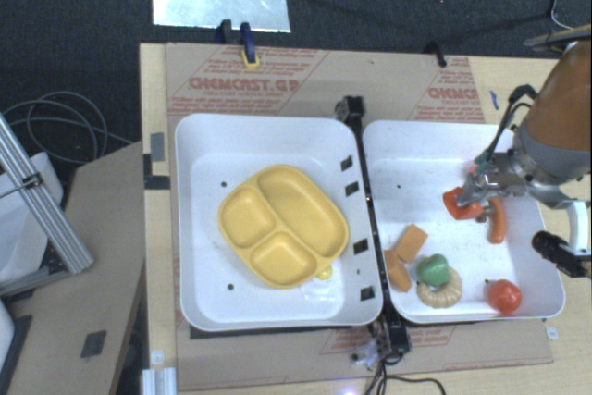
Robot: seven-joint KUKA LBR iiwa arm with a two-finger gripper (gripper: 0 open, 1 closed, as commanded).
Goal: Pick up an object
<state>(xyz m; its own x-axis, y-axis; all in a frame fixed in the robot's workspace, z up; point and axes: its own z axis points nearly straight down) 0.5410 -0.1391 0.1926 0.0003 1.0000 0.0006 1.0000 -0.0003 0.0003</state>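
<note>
Pincer (pixel 479 190) hangs low over a red-orange toy (pixel 462 203) in the right bin (pixel 407 143); its grip cannot be told, and nothing looks lifted yet, so the pickup remains.

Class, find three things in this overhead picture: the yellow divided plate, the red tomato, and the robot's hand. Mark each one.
yellow divided plate (pixel 282 225), camera view, on its central ridge.
red tomato (pixel 504 295), camera view, on the middle of its skin.
hand (pixel 481 190), camera view, at its fingertips over the right bin.
</note>
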